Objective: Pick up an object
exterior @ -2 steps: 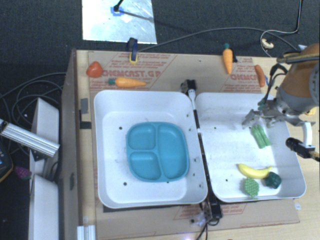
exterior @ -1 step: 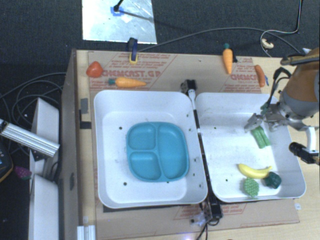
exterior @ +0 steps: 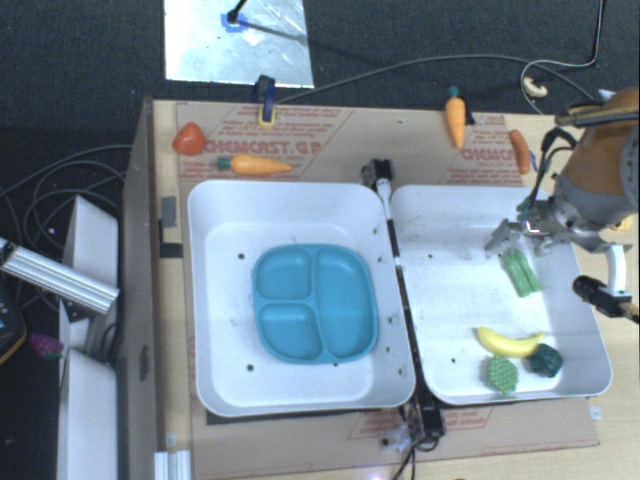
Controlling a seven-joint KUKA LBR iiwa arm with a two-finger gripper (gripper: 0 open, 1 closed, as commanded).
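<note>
looking down at the bench (exterior: 330, 128) from above, you get two shallow white plastic bins side by side on a brown cardboard-looking sheet with red print. left bin (exterior: 215, 268) holds a smooth turquoise divided plate (exterior: 314, 302), rounded square, three compartments. right bin (exterior: 450, 298) has the toys: a ridged green piece (exterior: 521, 273), long and blocky, lying just under the hand; a glossy yellow banana (exterior: 508, 342) lower down; a bumpy light green thing (exterior: 501, 373) just beside it; and a darker green lump (exterior: 545, 361) touching the banana's right end, too small to name.

the arm comes in from the right, grey with the orange band, partly cut off by the frame edge. the hand (exterior: 528, 230) sits low over the upper right part of the right bin, just above the ridged green piece. honestly can't tell if its fingers are spread or pressed together, it's a blurry tangle of metal and glare there, and nothing can be seen pinched in it.

outside the bins on the cardboard: a carrot (exterior: 252, 165) lying flat, a reddish round thing (exterior: 189, 139), another carrot (exterior: 456, 119) standing on end, and an orange-red sausage shape (exterior: 519, 151). a blue and yellow clamp (exterior: 266, 99) grips the back edge. a shiny foil-like square (exterior: 238, 26) lies on the dark floor behind, cables trailing around.
</note>
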